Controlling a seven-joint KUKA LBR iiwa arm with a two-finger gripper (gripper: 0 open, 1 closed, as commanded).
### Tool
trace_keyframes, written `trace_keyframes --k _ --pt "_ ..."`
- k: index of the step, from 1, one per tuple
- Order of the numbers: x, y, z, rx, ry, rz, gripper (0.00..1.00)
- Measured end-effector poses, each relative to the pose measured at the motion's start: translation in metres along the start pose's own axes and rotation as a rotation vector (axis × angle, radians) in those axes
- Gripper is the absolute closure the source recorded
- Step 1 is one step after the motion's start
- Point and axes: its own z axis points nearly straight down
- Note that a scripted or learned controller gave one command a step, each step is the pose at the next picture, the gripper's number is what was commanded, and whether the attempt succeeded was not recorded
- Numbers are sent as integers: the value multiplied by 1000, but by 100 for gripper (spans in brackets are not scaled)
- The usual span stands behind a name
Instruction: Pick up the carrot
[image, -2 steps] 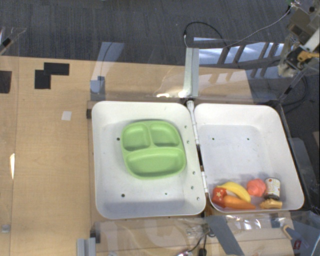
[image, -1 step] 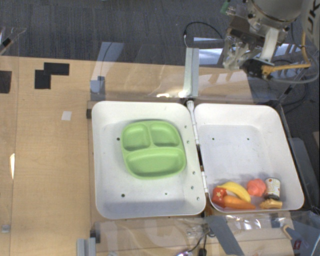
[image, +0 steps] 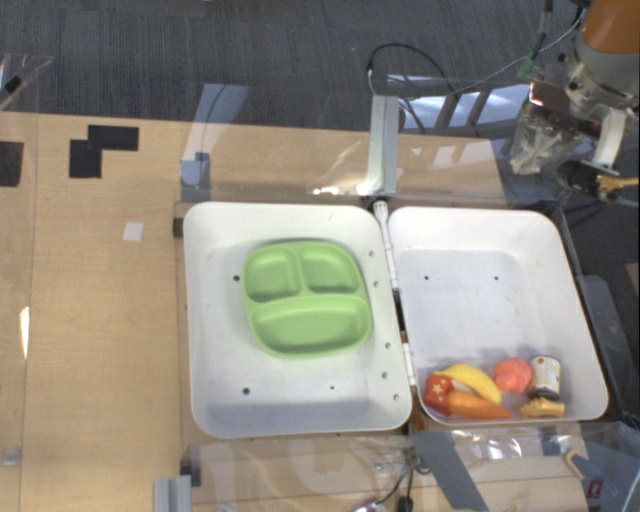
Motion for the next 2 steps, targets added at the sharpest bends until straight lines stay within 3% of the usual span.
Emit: trace_keyframes --k 1,2 --pt "-17 -8 22 -3 3 262 100" --pt "-72 28 -81 -7 4 378 100"
